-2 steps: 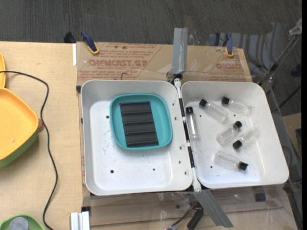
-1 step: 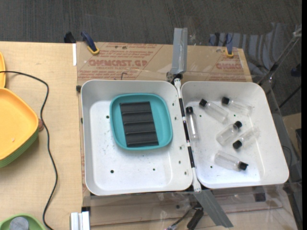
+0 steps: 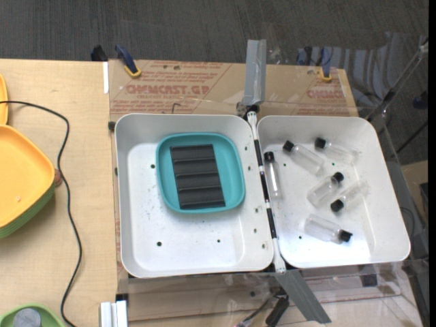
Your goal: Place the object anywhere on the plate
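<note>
A teal plate with rounded corners and a dark ribbed centre sits in the left white bin. The right bin holds several clear vials with black caps, scattered well apart from the plate. Their transparent bodies are hard to make out against the white. The pincer's state cannot be told.

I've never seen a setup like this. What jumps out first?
A teal plate with a dark ridged centre sits in the left white bin. The right bin holds several clear vials with black caps, scattered. At the far left edge lies a yellow dish.
</note>
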Controlling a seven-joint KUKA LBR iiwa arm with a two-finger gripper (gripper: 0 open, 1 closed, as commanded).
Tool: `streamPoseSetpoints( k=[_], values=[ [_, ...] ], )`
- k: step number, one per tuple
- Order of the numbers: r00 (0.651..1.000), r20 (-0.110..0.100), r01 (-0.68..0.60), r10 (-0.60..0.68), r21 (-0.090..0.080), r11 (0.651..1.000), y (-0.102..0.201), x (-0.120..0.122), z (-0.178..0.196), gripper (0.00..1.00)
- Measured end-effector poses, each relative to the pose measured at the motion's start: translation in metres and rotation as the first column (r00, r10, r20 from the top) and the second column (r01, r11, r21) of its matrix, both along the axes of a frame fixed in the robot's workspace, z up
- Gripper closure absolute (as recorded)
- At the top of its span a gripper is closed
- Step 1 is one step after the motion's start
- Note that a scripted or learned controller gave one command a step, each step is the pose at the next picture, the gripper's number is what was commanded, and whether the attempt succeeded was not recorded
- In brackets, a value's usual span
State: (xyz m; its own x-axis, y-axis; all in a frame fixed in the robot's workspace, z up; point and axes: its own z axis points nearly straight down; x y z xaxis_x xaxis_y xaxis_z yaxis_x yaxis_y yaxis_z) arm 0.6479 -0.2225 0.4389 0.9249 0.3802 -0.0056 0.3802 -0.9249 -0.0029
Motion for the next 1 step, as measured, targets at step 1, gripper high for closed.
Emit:
streamPoseSetpoints(
  k=[1],
  values=[
    [0.99,-0.002,0.143,-0.143,0.0,0.99,-0.0002,-0.0023,-0.0008,0.0]
  ],
)
